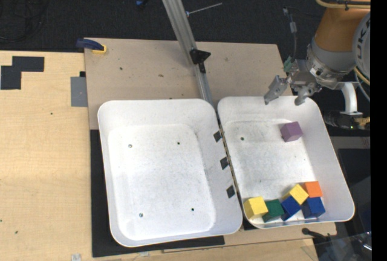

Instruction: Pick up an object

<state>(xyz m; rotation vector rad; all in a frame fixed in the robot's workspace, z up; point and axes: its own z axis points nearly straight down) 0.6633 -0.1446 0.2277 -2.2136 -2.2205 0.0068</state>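
My gripper [286, 95] hangs over the far edge of the right bin [266, 163], its two fingers spread apart with nothing between them. A purple cube [291, 131] lies in the right bin, a short way in front of the gripper. Near the bin's front corner sits a cluster of blocks: a yellow one [256, 206], a green one [273, 210], another yellow one [298, 194], an orange one [312, 188] and two blue ones [291, 208] [313, 208].
The left bin [157, 169] stands beside the right one, joined by black clips along the shared edge. A slanted aluminium bar [181, 30] rises behind the bins. The arm's orange band [338, 18] sits at the upper right.
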